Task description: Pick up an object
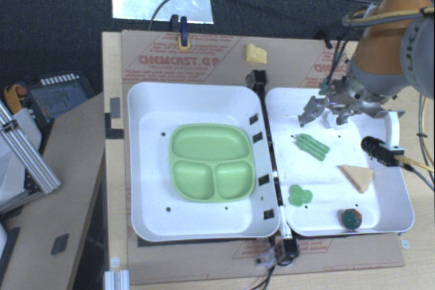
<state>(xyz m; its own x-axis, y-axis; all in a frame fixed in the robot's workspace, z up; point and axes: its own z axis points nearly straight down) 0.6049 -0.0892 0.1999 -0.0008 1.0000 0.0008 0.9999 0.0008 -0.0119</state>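
We're in approach: claw (327,113) hangs spread open and empty, far side of right white bin (401,214). Ribbed green plastic piece (312,146) lies just near of it; next, descend and close.

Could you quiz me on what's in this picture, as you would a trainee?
1. True or false: the green divided tray lies in the left bin.
2. Which item lies nearest the gripper? A) green ridged piece B) tan wedge C) dark green ball
3. How many loose items lie in the right bin?

Key: 1. True. 2. A. 3. Four: ridged piece, wedge, ball and a small green blob.
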